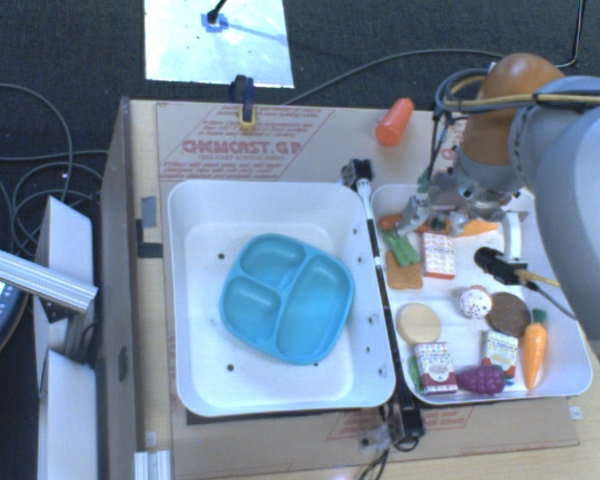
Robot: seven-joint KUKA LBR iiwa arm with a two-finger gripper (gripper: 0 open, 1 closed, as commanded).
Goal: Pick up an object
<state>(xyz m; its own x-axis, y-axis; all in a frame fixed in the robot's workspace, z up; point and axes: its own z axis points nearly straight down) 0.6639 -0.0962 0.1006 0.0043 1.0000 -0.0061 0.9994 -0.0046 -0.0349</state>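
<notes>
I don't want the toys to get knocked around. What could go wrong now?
The gripper is low in the far corner of the right bin, where the green toy, the orange slab and the red-and-white box lie crowded together. It might nudge a neighbour or catch two at once. Close to the bin wall, it could also bump the rim.

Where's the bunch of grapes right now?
The grapes lie at the near edge of the right bin, between a small juice carton and the carrot.
</notes>
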